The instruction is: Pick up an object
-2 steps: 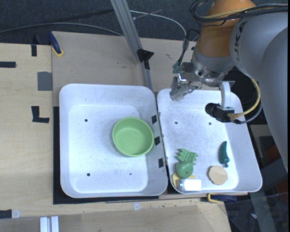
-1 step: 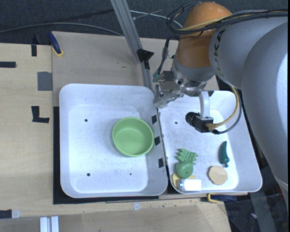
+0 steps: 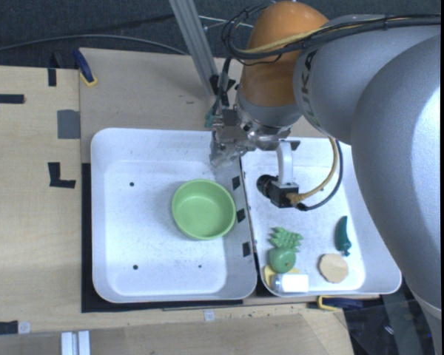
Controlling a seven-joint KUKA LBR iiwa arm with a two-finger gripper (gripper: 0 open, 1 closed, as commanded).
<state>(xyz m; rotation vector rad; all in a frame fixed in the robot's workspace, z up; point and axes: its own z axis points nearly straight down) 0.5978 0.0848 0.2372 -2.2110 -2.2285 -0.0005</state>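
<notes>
While our claw (image 3: 223,152) hangs over the far edge of the left white plastic bin (image 3: 118,198), near the divider, the round pale-green plastic bowl (image 3: 203,209) sits just nearer and slightly left of it, upright and smooth, with no long axis to align to. We cannot tell the claw's state. Across in the right bin (image 3: 377,268) lie a green toy pineapple (image 3: 284,250) and a tan disc (image 3: 333,268).
</notes>
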